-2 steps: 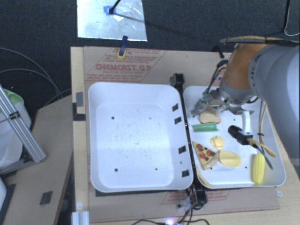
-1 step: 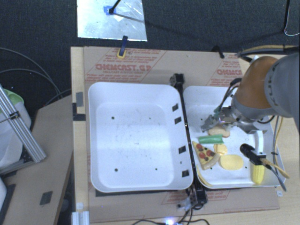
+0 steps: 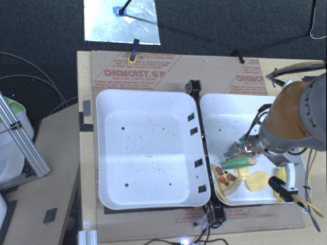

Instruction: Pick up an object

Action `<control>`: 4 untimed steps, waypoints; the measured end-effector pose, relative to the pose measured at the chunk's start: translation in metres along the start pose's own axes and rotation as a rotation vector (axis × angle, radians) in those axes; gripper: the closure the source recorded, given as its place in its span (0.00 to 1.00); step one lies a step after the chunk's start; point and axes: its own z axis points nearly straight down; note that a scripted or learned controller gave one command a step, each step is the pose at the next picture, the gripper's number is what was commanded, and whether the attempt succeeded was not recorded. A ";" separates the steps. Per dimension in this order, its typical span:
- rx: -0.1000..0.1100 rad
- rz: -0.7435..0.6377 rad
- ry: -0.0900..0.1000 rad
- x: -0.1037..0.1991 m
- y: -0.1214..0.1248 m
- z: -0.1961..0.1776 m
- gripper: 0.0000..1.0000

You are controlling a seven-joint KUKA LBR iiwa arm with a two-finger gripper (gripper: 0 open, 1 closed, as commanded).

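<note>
Left shallow white plastic bin [image 3: 148, 101] offers broad bare floor. Right shallow white plastic bin [image 3: 225, 106] has open floor only toward its far wall; objects crowd the near edge. Gripper [image 3: 239, 148] sits low above the green cylindrical toy [image 3: 236, 162] (fingers' spread cannot be told, contact unclear). Pizza-slice toy [image 3: 226, 179] and yellow rounded pieces [image 3: 257, 180] lie just beside it.

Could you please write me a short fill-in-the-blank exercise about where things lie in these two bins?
1. The tool is over the ____ bin as the camera sees it.
2. The green object lies just ____ the tool in the picture.
3. The pizza slice toy lies in that bin's near-____ corner.
4. The arm's band is ____.

Missing words: right; below; left; orange
</note>
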 end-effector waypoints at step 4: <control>0.010 -0.008 0.005 0.021 0.132 0.004 1.00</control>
